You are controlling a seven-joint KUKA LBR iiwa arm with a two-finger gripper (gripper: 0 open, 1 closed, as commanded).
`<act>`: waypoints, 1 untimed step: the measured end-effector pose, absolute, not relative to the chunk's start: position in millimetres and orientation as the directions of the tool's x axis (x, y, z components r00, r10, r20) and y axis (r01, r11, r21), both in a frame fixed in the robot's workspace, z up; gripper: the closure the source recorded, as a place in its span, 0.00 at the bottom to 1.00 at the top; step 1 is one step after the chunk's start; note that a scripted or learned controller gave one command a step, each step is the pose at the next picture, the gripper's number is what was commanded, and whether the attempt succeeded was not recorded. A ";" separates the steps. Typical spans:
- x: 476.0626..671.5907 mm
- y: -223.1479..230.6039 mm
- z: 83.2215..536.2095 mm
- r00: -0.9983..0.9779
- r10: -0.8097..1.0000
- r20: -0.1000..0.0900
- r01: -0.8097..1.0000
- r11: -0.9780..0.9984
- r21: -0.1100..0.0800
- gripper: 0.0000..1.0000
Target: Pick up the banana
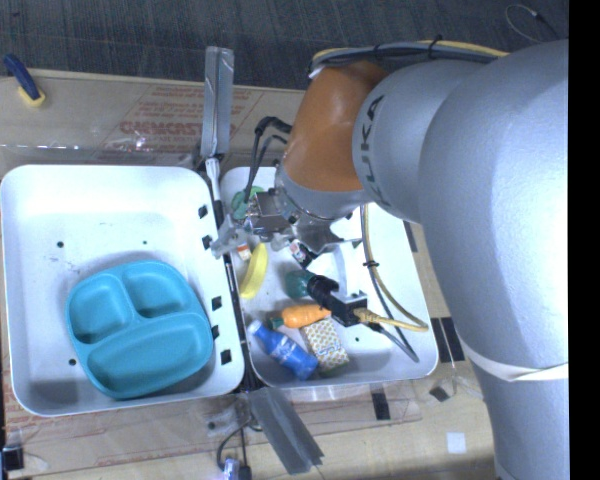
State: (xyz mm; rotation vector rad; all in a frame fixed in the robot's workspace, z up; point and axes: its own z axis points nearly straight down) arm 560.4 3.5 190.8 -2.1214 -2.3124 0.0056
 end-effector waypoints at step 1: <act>540.8 -63.1 190.8 -0.115 0.993 0.001 0.993 0.115 -0.005 0.00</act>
